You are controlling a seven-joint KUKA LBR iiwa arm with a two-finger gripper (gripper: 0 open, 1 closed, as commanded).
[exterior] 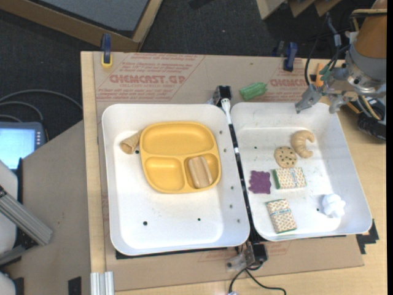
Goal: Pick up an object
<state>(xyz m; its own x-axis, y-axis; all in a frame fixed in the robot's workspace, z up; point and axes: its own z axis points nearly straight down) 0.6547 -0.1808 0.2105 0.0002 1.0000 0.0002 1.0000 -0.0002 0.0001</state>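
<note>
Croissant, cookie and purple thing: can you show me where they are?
croissant (303,142): camera view, right bin, on the middle of its curved body.
cookie (285,157): camera view, right bin, on the centre of its round face.
purple piece (260,182): camera view, right bin, on its middle.

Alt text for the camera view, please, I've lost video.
The pincer hangs open over the right bin's far edge, holding nothing; croissant, cookie and packets lie below. The left bin holds a yellow tray.

Croissant (303,142), cookie (285,157), purple piece (260,182), two wrapped packets (289,178) lying in right bin (353,183)
</note>
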